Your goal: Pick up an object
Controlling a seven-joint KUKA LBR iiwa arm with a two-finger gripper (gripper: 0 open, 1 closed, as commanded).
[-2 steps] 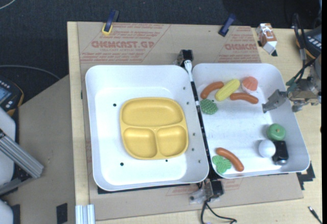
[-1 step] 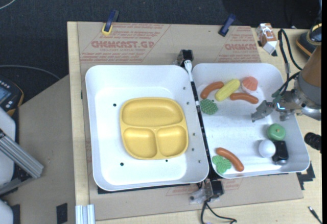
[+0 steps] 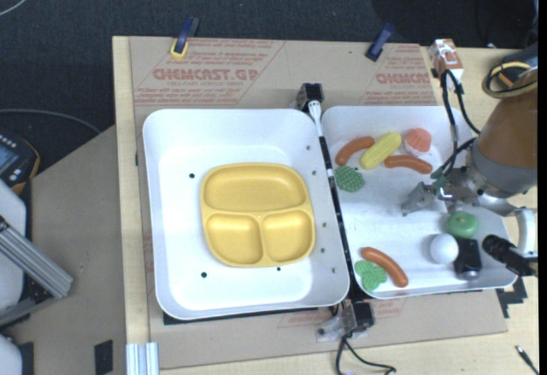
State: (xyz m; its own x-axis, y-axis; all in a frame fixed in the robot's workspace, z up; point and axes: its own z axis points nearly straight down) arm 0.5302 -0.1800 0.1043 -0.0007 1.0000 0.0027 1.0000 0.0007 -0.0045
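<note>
**Approach Phase: Gripper Positioned Over the Right Bin**

The gripper point(image 3: 425, 198) is located low over the right bin point(image 3: 389, 121), near its middle, with the arm entering from the right. Whether the fingers are open or closed cannot be told at this resolution. No object is seen between them, so the task is judged to be at the approach step, with the grasp not yet made.

Candidate objects are distributed as follows. A green ball point(image 3: 462, 223) and a white ball point(image 3: 443, 248) lie just beside the wrist, toward the near right. A yellow corn cob point(image 3: 380, 149), two sausages point(image 3: 354, 149) and a pink round piece point(image 3: 417, 140) are grouped at the far side. A green leafy piece point(image 3: 349, 179) lies close to the left wall.

The next move is judged to require selection of one object, alignment above it and a vertical descent.

Open bin floor is available directly left of the gripper. Less room is available at the near edge, where a sausage on a green piece point(image 3: 382, 267) lies close to the rim. The left bin point(image 3: 171, 194) carries a yellow divided tray point(image 3: 256, 213).
</note>
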